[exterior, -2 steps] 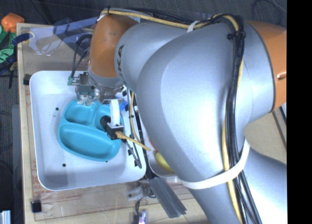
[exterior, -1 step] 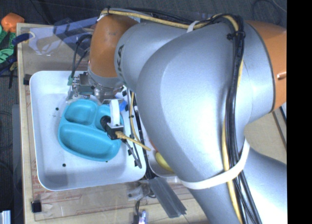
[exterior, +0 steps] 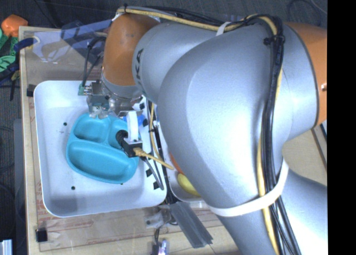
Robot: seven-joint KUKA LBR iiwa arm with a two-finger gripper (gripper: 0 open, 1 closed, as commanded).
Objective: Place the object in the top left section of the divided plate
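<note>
A blue divided plate [exterior: 99, 156] lies in the left white bin [exterior: 55, 193], its large section toward the front and a smaller section at its upper left. My gripper [exterior: 99, 108] hangs just over the plate's upper left edge, low and close to that small section. I see no object in it, and the wrist hides its tips. A yellow rounded object [exterior: 187, 185] peeks out from under the arm in the right bin. The grey arm covers most of the right bin and the plate's right part.
The left bin's floor around the plate is bare white, with room at the left and front. Outside the bins at the far left lie clear safety glasses [exterior: 49, 49] and an orange and green item [exterior: 10, 28]. A metal bracket [exterior: 186, 223] sits at the front edge.
</note>
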